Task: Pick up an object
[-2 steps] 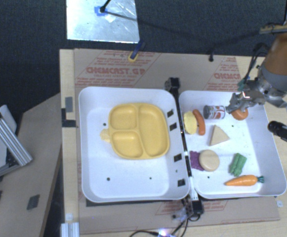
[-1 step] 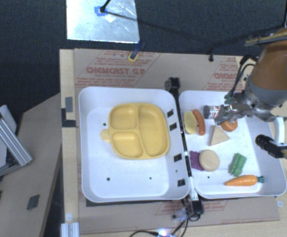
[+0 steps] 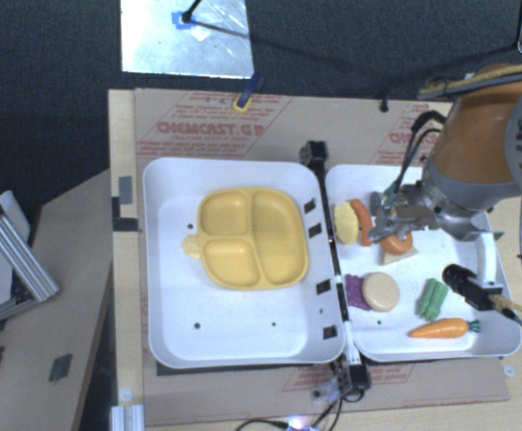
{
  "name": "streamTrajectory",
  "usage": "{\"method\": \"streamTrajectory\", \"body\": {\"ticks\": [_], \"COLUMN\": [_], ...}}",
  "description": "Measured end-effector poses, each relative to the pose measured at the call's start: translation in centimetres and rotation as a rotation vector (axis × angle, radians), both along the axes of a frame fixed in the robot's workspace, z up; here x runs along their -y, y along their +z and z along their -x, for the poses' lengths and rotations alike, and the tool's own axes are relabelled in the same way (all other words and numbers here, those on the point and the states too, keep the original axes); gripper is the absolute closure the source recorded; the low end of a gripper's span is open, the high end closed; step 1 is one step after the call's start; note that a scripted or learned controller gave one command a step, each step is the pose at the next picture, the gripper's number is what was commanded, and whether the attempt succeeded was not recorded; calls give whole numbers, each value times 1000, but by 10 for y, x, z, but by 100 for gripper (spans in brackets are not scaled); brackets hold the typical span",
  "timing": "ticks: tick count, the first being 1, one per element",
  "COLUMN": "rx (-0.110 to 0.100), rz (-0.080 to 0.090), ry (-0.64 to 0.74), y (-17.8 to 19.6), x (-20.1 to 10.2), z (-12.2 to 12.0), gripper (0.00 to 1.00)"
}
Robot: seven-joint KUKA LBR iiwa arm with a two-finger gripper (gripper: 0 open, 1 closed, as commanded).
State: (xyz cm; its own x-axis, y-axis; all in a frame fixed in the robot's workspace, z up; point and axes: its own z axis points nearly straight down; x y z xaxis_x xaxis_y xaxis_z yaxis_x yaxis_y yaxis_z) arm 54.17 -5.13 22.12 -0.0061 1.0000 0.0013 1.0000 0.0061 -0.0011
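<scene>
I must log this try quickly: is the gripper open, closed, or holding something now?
Gripper: cannot be told from this view. It is low in the right bin, at the orange-red piece.

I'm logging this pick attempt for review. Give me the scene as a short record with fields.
left bin: yellow divided plate
right bin: carrot, green piece, beige disc beside purple piece, yellow-and-orange piece, orange wedge
gripper: low over right bin, at the orange wedge
held object: cannot tell
</scene>
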Motion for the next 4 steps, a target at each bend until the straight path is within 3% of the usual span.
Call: {"method": "streamTrajectory", "body": {"ticks": [1,3,4], "rx": [0,3,2], "rz": [0,1,1], "ry": [0,1,-5], "y": [4,1,-4], "x": [-20,-35,-28], "z": [26,30,30], "gripper": [100,100,100]}}
